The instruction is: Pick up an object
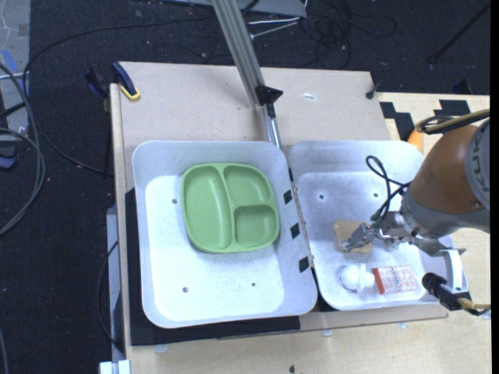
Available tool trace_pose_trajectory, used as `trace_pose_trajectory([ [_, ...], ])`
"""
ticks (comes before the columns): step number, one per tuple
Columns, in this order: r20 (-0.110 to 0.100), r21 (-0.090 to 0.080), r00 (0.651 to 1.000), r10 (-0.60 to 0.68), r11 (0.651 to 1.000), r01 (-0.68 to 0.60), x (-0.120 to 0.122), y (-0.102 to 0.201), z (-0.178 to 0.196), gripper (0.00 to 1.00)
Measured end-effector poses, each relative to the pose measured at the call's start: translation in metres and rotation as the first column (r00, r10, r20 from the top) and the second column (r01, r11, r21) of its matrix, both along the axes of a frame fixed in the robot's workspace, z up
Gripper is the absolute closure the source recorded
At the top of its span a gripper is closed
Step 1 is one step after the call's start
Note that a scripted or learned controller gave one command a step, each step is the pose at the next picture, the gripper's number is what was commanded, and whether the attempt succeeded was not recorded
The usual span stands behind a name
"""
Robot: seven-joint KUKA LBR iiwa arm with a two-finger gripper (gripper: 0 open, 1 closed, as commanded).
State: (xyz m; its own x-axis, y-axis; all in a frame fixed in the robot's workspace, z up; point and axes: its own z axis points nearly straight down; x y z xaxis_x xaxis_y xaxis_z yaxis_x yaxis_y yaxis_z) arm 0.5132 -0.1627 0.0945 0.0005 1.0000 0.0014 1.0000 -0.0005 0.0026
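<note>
In the right bin [327,162] lie three small objects. A tan block [343,231] sits near the middle. A white rounded piece [352,277] lies by the front wall, and a red-and-white packet [394,279] lies to its right. My gripper [360,238] reaches in from the right and is low in the bin, right against the tan block's right side. The arm's grey wrist and orange band [448,174] hang over the bin's right edge.
A green divided plate [231,207] rests in the left bin [156,287]. A slanted metal pole [242,45] runs from the back down to the seam between the bins. Cables lie on the dark floor around the bench.
</note>
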Motion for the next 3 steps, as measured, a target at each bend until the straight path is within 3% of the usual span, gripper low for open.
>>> trace_pose_trajectory([
  [1,0.007,-0.002,1.000,-0.001,1.000,0.001,0.002,0.000,0.012,1.00],
  [3,0.004,-0.004,1.000,0.003,1.000,-0.003,0.010,0.005,0.121,1.00],
])
